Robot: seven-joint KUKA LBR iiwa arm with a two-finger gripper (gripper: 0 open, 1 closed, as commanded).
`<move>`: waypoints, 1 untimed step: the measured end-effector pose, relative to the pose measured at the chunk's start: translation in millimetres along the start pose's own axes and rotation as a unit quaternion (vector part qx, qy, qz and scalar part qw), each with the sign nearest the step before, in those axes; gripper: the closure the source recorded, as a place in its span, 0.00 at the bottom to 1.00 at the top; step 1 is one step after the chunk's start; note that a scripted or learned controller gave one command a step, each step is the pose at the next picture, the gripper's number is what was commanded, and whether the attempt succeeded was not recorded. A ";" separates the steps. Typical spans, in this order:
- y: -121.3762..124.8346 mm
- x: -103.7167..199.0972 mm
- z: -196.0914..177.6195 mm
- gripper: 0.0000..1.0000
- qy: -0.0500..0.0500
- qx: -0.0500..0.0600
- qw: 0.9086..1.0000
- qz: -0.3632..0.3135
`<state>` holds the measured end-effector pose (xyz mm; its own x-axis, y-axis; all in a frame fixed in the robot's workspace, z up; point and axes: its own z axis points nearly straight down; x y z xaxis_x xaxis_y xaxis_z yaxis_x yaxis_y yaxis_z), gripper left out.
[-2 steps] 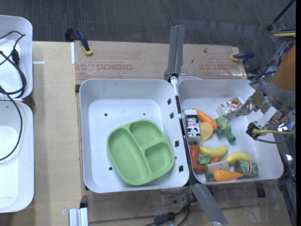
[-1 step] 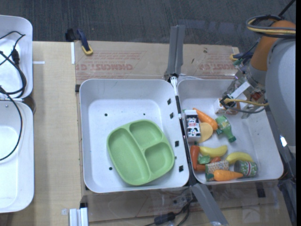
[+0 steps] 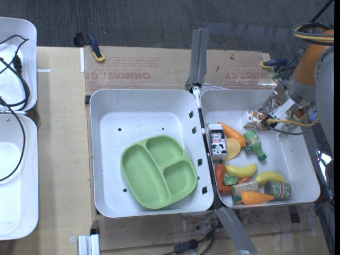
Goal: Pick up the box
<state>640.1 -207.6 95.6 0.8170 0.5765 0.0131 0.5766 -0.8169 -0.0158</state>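
Right of centre in the frame, the box (image 3: 216, 141) lies in the right bin (image 3: 303, 158), tight against its left wall.
Its printed face is up; a carrot (image 3: 232, 132) and a yellow round piece (image 3: 231, 149) touch its right side. The gripper (image 3: 258, 119) hangs at the upper right of that bin, apart from the box; whether it is released or clenched I cannot tell. To do this well, I judge it should travel left, come straight down over the box and close across the narrow sides, keeping clear of the wall and carrot. A green plate (image 3: 159, 170) sits in the left bin (image 3: 106, 142).
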 end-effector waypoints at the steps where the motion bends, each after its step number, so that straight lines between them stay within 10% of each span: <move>1: -24.5 -34.0 -3.6 0.00 0.007 -0.010 1.000 -0.014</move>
<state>598.3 -207.3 99.1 0.8001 0.5992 0.0272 0.5993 -0.8005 0.0054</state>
